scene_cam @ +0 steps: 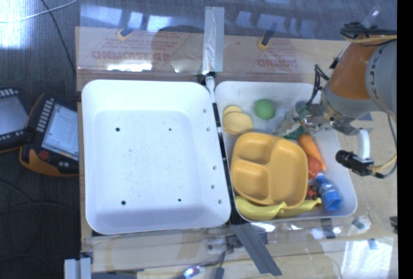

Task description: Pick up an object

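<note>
- The arm (364, 74), grey with an orange band, is seen entering from the right of the frame, its wrist lowered over the upper right part of the right bin (348, 206).
- The gripper (302, 117) is placed just above the carrot's upper end, amid a clutter of small items; whether the jaws are spread or pressed together cannot be told, and nothing is seen held between them.
- The carrot (312, 150), orange, is found right of the bin's centre; its long axis runs from upper left to lower right, the green-tipped end pointing up-left toward the gripper.
- A yellow divided plate (270, 168) is recorded at the bin's centre, touching or just beside the carrot on its left.
- A green ball (264, 108) lies in the upper part of the bin, left of the gripper and apart from it.
- Two pale yellow rounded pieces (236, 120) sit at the bin's upper left, against the wall.
- A banana (271, 208) is seen along the lower edge, partly under the plate, its long axis near horizontal.
- A blue bottle-like item (329, 194) lies at the lower right, possibly touching the carrot's lower end; the view is too cluttered there to be sure.
- The left bin (103, 110) occupies the centre-left of the frame.
</note>
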Robot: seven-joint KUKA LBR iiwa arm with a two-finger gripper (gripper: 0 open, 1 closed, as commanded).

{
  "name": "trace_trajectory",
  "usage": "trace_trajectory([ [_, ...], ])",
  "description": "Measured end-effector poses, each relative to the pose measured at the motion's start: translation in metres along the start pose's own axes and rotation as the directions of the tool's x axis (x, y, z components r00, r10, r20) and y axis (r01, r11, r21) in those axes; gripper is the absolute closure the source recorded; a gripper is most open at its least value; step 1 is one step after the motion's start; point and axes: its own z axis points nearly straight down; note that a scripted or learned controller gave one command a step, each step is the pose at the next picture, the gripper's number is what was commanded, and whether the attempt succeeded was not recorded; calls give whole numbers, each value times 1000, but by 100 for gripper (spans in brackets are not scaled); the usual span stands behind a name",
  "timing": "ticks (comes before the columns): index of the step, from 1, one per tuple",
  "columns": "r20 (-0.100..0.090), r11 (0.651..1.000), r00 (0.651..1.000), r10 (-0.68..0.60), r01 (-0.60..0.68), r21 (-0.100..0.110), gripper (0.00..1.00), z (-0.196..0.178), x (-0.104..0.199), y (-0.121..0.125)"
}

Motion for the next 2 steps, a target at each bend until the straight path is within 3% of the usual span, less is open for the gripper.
trace_trajectory([
  [1, 3, 1000, 1000, -1, 1, -5, 100, -11, -1, 1],
  [2, 5, 999, 999, 53, -53, 7, 100, -93, 74, 74],
])
